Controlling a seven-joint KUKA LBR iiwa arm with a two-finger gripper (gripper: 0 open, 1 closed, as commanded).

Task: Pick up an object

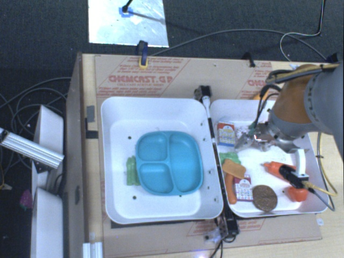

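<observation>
My gripper [250,138] is low over the upper middle of the right bin [317,211], with the grey arm and its orange band reaching in from the right. Just left of it stands a small red and white carton [226,133]. Below the carton lie a green piece [230,158], an orange slab [234,169], an orange-red sausage [230,189] and a small red box [244,187]. A brown round disc [265,197] rests near the bin's front. An orange carrot-like thing [272,167] lies under the wrist. I see nothing between the gripper's tips.
The left bin [115,128] holds a blue divided plate [169,162] with a green strip [131,171] at its left side. A black ridge [212,138] separates the bins. Cables run across the dark floor behind the bench.
</observation>
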